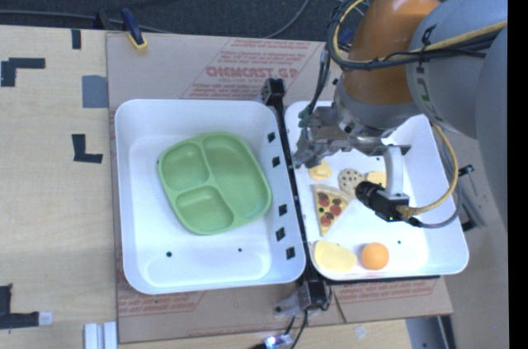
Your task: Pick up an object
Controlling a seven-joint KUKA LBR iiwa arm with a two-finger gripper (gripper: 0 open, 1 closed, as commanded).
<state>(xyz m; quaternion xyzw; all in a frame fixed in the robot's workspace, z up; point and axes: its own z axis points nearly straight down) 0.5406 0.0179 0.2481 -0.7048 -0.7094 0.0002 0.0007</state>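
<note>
Two white bins share the tabletop; in the right bin (437, 252), the claw (318, 157), its grip state unclear, hangs just above a small yellow toy (320, 172), with a pizza slice (328, 207) below

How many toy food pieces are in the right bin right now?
5 visible: pizza slice, orange ball, pale yellow piece at the front; small yellow piece and cookie near the gripper. The arm may hide more.
</note>
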